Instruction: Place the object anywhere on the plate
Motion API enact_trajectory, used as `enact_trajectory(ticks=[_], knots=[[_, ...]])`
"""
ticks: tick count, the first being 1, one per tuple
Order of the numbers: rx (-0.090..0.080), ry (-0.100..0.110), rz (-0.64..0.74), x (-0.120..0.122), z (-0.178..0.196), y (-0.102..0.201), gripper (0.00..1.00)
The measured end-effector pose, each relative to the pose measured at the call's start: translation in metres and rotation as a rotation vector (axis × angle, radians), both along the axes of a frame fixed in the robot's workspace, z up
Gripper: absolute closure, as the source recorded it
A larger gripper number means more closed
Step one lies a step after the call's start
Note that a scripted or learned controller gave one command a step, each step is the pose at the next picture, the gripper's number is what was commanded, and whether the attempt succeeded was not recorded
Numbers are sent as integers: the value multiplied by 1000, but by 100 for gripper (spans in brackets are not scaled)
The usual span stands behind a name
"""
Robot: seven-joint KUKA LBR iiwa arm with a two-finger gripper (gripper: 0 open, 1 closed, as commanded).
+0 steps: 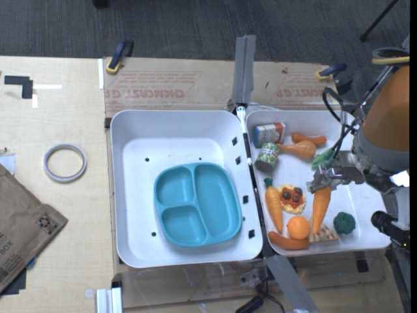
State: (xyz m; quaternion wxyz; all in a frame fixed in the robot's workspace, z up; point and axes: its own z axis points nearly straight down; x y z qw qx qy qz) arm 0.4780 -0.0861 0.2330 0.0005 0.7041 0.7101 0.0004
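Reaching over the toy food, plate bare

Camera view: the arm came in from 3 o'clock, its orange band above a grey wrist, and the gripper [324, 182] hung low over the right bin [365, 242]. Whether it was open, closed or gripping something could not be told; its tip overlapped the top of a carrot [320, 208] and a scrap of green leaf.

Two shallow white bins stood side by side. The left bin [130, 194] bore one plate [197, 203], turquoise, smooth, rounded and split into three compartments. In the right bin lay two carrots, the second carrot [273, 207] at 9 o'clock of the first, plus one round orange [298, 227], one small pizza [292, 199], one knobbly broccoli [345, 223], one drumstick [298, 150], one tin can [268, 156], one small carton [268, 134] and one sausage [287, 241] along the rim at 6 o'clock.

On the pale bench at 9 o'clock lay one tape ring [65, 162].
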Motion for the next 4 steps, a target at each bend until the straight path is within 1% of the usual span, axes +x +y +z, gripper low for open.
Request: enact_trajectory(ticks=[1, 2, 3, 4], knots=[[-1, 5, 165, 41, -30, 64, 100], [-1, 7, 6, 3, -43, 142, 100], [-3, 5, 106, 60, -54, 218, 100], [-3, 5, 106, 60, -54, 218, 0]])
